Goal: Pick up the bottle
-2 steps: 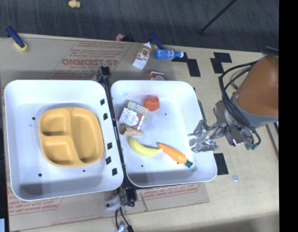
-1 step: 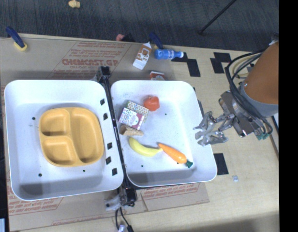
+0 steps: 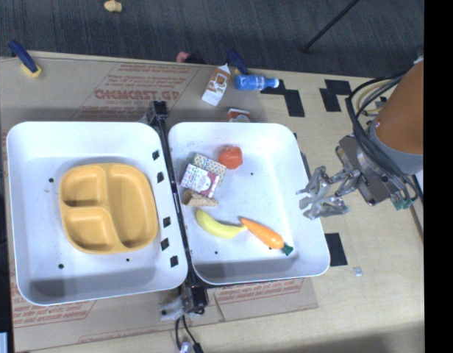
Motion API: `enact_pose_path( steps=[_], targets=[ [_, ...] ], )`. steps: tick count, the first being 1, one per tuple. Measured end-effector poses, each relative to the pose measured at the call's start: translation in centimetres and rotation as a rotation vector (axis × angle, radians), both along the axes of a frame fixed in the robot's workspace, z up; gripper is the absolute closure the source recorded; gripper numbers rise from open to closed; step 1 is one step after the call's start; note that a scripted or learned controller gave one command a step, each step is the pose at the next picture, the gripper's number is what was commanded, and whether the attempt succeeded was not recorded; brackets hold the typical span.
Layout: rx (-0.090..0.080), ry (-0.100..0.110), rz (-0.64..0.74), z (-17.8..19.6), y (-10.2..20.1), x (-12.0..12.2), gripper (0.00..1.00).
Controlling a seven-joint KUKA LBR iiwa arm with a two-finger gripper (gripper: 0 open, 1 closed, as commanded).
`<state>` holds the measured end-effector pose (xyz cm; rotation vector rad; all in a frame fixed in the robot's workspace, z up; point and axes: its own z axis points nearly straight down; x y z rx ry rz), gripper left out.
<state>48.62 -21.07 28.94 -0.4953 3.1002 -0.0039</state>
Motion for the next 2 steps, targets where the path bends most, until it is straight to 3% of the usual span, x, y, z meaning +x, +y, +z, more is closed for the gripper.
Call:
enact_pose_path(
  steps=[2],
  targets=[
    [-0.003, -0.003, 0.0, 2.1, 0.1, 0.2, 1.0]
  ],
)
